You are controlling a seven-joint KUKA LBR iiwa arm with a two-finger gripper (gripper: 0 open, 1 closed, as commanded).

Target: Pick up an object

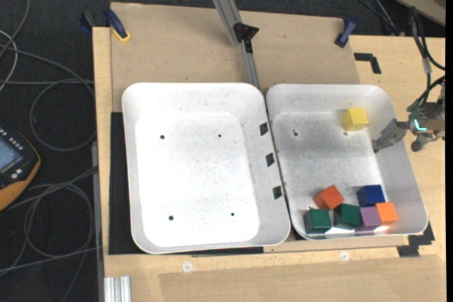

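Observation:
The right bin [396,152] holds several small blocks. A yellow cube [355,118] lies alone near its far wall. Clustered at the near right corner are a red-orange block [329,196], a blue block [370,194], an orange block [386,212], a purple block [369,217] and two dark green blocks [318,221] [348,214]. My gripper [405,141] hangs at the bin's right rim, right of the yellow cube and beyond the cluster. Its fingers stand apart with nothing between them, so it is open.
The left bin [191,166] sits beside the right one, with black clips [269,159] along the shared rim. A metal pole [226,3] slants up from behind the bins. Cables lie on the floor at the left and hang at the far right.

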